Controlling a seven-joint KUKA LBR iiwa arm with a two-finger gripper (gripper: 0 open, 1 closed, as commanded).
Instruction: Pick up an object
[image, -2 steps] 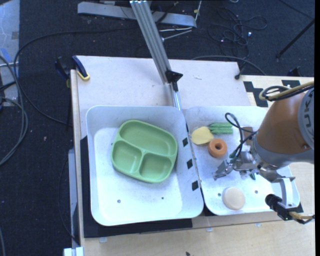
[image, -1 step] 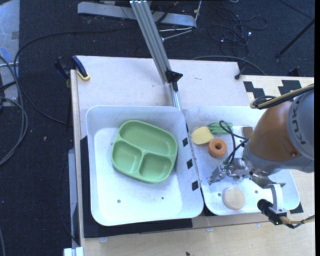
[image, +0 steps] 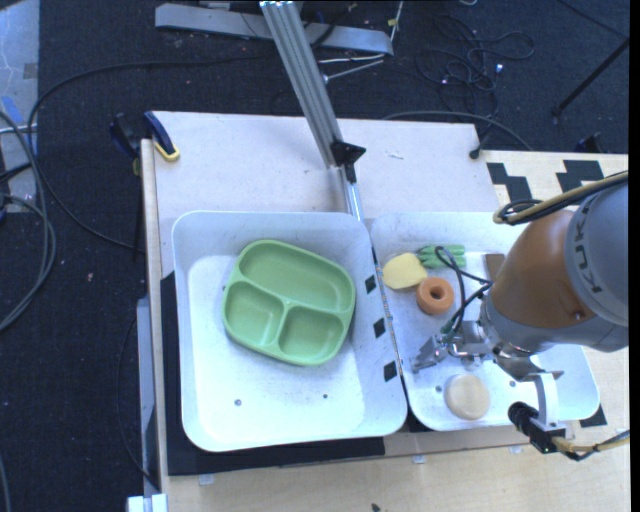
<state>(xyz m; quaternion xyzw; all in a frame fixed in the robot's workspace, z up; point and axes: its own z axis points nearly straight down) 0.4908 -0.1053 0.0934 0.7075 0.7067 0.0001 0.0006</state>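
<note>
Camera view, looking down at a slant. Claw (image: 432, 355) hanging low over the right bin (image: 580, 395), near its left wall, metal tips pointing left toward the divide between the bins. Open or closed? Cannot tell from here, with wrist and cabling crowding the tips. Nothing visible between them.

Closest candidate: a pale round object (image: 467, 396), cream-coloured, just below and slightly right of the claw, close to the bin's near edge. Round, so no long axis to line up with. Above the claw, an orange ring (image: 436, 296), doughnut-like, lying flat. Just up-left of that ring, a yellow lump (image: 403, 270), and beyond both, further up, a green item (image: 441, 255), partly crossed by cable, too unclear to name.

Far left of the claw, across the divide, a green sectioned plate (image: 289, 301) lying in the left bin (image: 200, 400), well apart. Both bins resting on the table (image: 250, 160).

Likely call: the pale round object as nearest target, a short shift down-right before any descent. Orange ring next nearest, straight up. Risk: the round shape rolling away from a pinch.
</note>
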